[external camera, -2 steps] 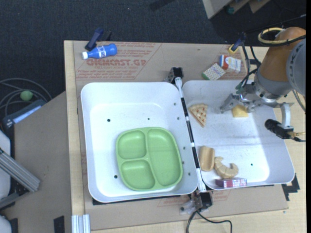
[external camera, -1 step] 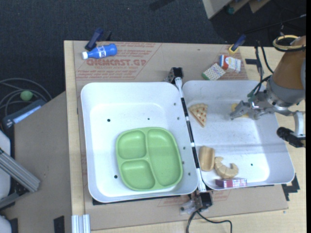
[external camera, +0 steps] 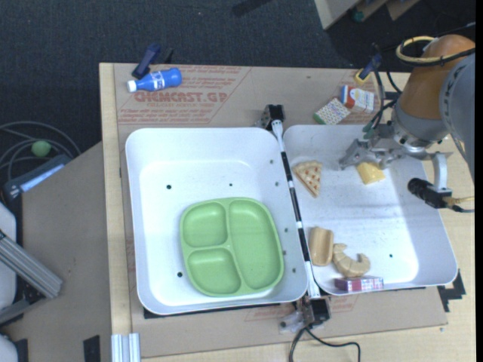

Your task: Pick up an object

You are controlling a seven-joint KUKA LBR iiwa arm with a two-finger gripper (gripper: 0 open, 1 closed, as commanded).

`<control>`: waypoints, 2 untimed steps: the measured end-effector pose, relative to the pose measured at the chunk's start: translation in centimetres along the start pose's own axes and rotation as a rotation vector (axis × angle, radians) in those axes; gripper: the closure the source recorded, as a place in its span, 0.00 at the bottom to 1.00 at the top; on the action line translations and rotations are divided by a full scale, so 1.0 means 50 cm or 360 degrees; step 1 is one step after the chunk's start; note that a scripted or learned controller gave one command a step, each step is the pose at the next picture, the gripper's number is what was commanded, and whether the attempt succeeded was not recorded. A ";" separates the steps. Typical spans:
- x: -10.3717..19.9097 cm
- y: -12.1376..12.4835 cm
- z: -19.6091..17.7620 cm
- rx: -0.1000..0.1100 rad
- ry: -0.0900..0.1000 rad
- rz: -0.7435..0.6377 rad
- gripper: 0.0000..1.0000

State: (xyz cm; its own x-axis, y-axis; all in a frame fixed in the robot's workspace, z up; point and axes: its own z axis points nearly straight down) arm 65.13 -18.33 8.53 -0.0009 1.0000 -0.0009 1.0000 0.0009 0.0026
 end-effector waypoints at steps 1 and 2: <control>-0.030 -0.019 0.000 0.0005 0.0001 0.0002 0.00; -0.030 -0.013 -0.027 -0.0011 -0.0003 0.0000 1.00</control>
